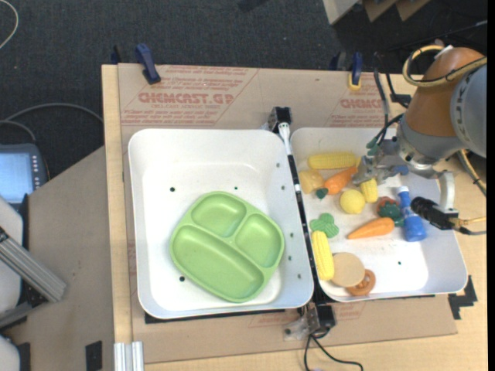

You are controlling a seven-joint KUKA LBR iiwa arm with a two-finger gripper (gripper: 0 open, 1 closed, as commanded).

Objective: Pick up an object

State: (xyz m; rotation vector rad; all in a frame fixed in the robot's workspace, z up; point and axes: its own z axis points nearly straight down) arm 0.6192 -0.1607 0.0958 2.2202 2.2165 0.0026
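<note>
The right bin (433,273) holds several toy foods: a yellow corn cob (332,161) at the back, a small carrot (339,181), a lemon (352,201), a larger carrot (373,227), green broccoli (324,224), another corn cob (322,254) along the left wall, a burger (349,273) at the front, and a blue piece (413,228). My gripper (377,168) reaches down into the back of this bin, just right of the small carrot and above a small yellow piece (369,190). I see nothing clearly between its fingers.
The left bin (155,161) holds a green divided plate (227,245). A black divider (292,172) runs between the bins. The arm's orange-banded wrist (437,103) hangs over the right bin's back right corner. Blue clamps (147,62) hold the cardboard base.
</note>
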